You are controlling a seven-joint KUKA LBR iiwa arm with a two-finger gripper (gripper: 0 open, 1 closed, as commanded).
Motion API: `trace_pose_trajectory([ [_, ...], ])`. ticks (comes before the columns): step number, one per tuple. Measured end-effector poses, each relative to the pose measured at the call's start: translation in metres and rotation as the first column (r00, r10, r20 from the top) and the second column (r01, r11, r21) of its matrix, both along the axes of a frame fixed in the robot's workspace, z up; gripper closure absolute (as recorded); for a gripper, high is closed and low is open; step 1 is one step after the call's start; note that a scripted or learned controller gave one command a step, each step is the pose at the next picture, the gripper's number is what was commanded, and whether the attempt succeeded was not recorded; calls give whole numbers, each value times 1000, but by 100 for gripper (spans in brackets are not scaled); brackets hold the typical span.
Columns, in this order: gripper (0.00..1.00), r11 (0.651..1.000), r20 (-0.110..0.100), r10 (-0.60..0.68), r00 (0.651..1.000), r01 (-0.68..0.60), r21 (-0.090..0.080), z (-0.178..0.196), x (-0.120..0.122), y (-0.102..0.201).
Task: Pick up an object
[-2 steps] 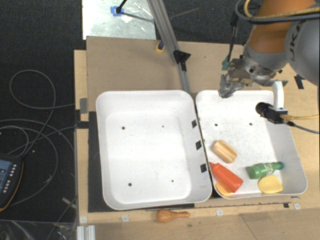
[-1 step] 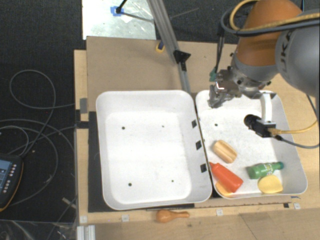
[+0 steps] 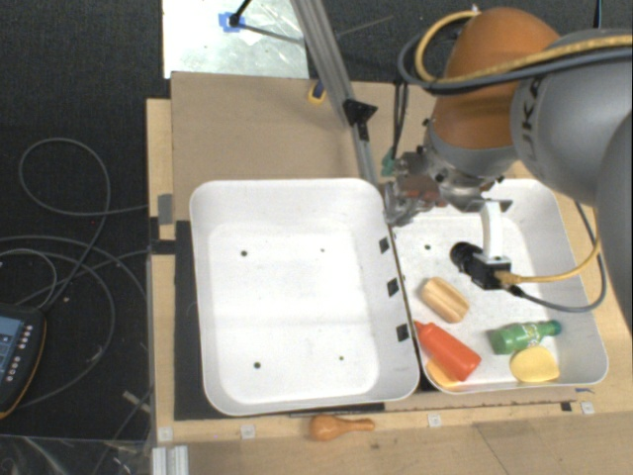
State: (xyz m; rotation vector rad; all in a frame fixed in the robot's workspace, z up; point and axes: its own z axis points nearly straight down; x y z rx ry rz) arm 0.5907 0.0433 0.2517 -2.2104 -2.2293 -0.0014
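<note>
I've got the arm [image 3: 554, 77] reaching in from the right, orange wrist band sitting over the far end of the right bin [image 3: 584, 359]. The gripper [image 3: 406, 198] is down at the right bin's far-left corner, right by the divider between the two bins. Whether it's open or closed I can't tell from here, the wrist body blocks it and what shows is a dark blur. I see nothing clearly held. A black camera-like module [image 3: 477, 263] with a white bracket hangs off the wrist over the middle of the right bin, a yellow cable looping from it out to the right. Candidate objects are all in the right bin, toward the near side: a tan cylindrical piece [image 3: 444, 300] near the centre, a red-orange block [image 3: 447, 349] just in front of it against the divider side, an orange disc partly under that block at the near edge, a green bottle [image 3: 522, 335] lying on its side to the right, and a yellow rounded piece [image 3: 535, 365] just in front of the bottle, near the bin's front wall. All of them sit well apart from the gripper. The left bin [image 3: 213, 364] shows bare white floor with a few small dark dots. Outside the bins, a small tan pear-shaped thing [image 3: 339, 426] lies on the bench in front of the left bin. Handheld pendant [image 3: 18, 349] and loose cables on the dark floor at far left.
</note>
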Motion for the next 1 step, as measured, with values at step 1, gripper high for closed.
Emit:
trace_pose_trajectory([
  [1, 100, 1000, -1, 0, 1000, 0, 0, -2, -25, 40],
])
